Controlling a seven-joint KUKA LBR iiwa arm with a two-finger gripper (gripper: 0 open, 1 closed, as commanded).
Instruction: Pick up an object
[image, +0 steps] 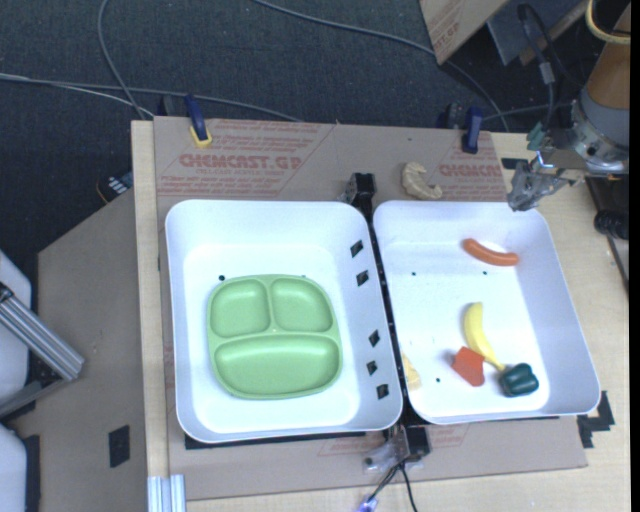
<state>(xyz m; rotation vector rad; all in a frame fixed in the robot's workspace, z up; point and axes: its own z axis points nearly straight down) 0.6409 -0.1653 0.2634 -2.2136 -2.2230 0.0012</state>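
Pincer (524, 193) hovers at right bin's (570, 330) back corner, near sausage (490, 253)

Four small toy foods lie in the right bin (560, 300), all loose on its white floor. An orange-red sausage (490, 253) lies nearly level near the bin's far wall. A yellow banana (479, 334) lies near the middle, curving toward the near right corner. Just beside its lower end sit a red-orange wedge (468, 366) (on its left) and a dark green pepper (518, 379), close to the near rim.
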